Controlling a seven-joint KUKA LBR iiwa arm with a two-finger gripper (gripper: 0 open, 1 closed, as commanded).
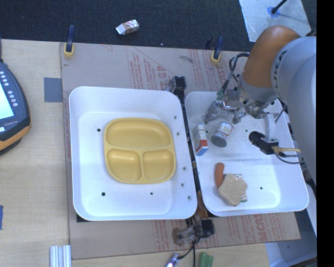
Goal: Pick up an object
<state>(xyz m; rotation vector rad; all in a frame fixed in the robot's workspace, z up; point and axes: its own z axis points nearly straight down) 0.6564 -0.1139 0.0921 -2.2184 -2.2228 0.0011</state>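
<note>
The small grey can (222, 133) appears to lie on its side in the right bin (267, 202), toward that bin's back left. It looks the likeliest target, since the gripper (228, 110) hangs just behind and above it, apart from it as far as the slanted view lets me judge, with nothing seen in its grasp. Whether the pincer is spread wide or drawn narrow I cannot tell, because the metal parts blur together under the wrist. The main risk, I judge, lies in the can itself: a round body on its side will roll if touched off-centre, and a squeeze from the wrong direction would push it away rather than trap it. Just beside it to the left is a small red, white and blue carton (201, 139), close against the bin wall — a descent that drifts that way could strike the carton, pinch both things at once, or jam on the wall. The orange carrot-like piece (219, 174) and the tan slice of bread (232, 189) touching it lie nearer the front, well apart from the can, so they seem unlikely to interfere. The left bin (83, 149), with its yellow divided tray (139, 149), plays no part — unless the can is knocked over the wall between them.
</note>
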